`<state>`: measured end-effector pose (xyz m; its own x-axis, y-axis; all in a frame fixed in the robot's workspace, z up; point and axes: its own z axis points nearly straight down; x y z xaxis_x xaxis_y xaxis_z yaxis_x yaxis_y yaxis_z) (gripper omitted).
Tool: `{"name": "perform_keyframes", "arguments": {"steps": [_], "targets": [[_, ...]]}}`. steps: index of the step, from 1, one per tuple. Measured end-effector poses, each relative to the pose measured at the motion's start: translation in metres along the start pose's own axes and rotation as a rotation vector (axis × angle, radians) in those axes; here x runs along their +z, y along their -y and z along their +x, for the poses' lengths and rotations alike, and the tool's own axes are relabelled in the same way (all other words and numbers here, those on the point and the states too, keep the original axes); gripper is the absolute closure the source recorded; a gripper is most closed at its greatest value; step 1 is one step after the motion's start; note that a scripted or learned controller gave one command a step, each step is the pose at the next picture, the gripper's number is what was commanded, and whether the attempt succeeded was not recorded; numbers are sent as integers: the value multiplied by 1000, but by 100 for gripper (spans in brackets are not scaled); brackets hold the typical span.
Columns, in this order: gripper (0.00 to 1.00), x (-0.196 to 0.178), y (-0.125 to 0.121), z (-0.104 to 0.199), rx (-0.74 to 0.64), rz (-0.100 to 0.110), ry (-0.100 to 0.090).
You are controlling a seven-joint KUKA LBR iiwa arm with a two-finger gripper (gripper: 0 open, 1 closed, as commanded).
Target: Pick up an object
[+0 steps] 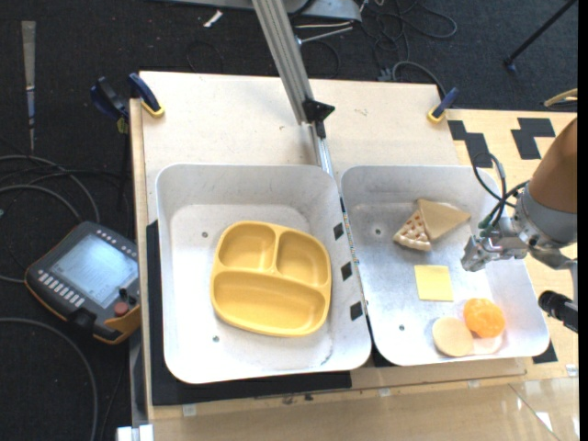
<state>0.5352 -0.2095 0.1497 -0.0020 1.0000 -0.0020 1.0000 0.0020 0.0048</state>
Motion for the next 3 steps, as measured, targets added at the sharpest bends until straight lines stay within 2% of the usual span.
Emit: {"name": "perform_keyframes", "arguments": {"steps": [2, 3], "targets": [[100, -87, -3, 10, -2, -1, 1], [100, -97, -17, 65, -6, 1, -3]]}}
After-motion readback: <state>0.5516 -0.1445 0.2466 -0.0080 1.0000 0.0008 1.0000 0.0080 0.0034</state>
